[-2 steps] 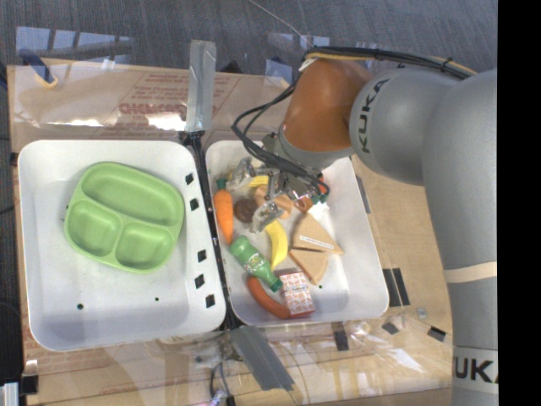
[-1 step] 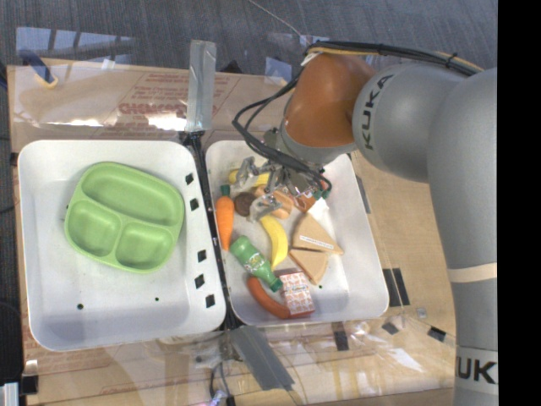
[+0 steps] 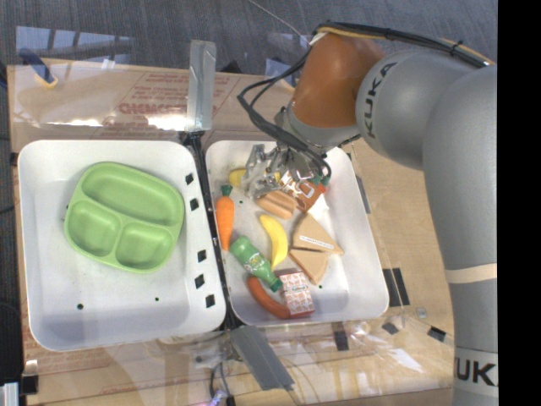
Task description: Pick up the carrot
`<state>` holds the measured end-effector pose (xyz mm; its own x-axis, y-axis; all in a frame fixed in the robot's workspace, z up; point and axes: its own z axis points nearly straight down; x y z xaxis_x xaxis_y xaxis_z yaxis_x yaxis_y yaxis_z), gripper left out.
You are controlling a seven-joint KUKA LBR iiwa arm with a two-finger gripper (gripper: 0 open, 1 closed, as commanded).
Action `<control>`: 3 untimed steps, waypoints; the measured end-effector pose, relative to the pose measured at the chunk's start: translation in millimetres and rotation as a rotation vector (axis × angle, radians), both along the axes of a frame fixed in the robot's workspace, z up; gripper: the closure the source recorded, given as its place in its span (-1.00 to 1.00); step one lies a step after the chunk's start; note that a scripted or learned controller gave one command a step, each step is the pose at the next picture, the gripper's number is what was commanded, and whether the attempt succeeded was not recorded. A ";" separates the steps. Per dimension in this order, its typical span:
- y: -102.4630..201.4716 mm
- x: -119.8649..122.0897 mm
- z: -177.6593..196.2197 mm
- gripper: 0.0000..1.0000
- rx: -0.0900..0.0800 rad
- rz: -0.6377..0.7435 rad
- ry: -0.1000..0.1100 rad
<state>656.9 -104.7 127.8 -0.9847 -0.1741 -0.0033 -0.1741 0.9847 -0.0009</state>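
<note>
Gripper (image 3: 269, 176) just above carrot (image 3: 225, 220)

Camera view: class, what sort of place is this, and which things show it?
Probably a robotics lab bench for grasping trials. A KUKA arm hangs its gripper over a white bin of toy food, including a carrot; a green divided plate sits in the neighbouring bin.

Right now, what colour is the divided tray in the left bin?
Light green, plain, no pattern. The divided tray shows best in the camera view.

Grey arm (image 3: 439, 142) reaching in from right, orange-banded wrist (image 3: 334, 79) bent downward, gripper (image 3: 272, 176) lowered; jaw state indiscernible.
</note>
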 end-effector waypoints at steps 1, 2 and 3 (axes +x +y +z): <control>8.1 -13.8 27.2 1.00 0.001 -0.252 0.003; 42.6 -107.5 66.7 1.00 0.001 -0.303 -0.001; -2.4 -108.1 112.4 1.00 -0.001 -0.067 -0.001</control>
<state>548.8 -107.1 240.2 -0.9942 -0.1076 -0.0042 -0.1076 0.9942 -0.0021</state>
